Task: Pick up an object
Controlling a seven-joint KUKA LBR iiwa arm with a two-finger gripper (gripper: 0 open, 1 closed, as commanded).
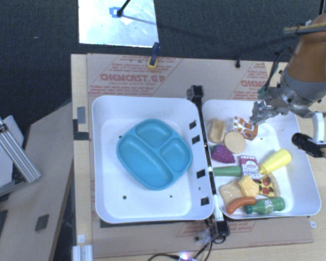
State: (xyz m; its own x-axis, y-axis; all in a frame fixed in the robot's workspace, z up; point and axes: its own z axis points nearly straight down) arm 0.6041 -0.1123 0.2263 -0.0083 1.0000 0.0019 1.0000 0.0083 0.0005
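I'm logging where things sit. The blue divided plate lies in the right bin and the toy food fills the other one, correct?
Not quite: the camera view shows the blue divided plate in the left bin. The toy food fills the other one, the right bin.

The right bin (309,200) is crowded through its middle and lower part: a yellow bottle (275,161), green bottle (266,205), sausage (240,204) and purple piece (223,154) lie close together. Bare floor stays along its upper and right side. The left bin (106,200) has open white floor around the blue plate (154,154).
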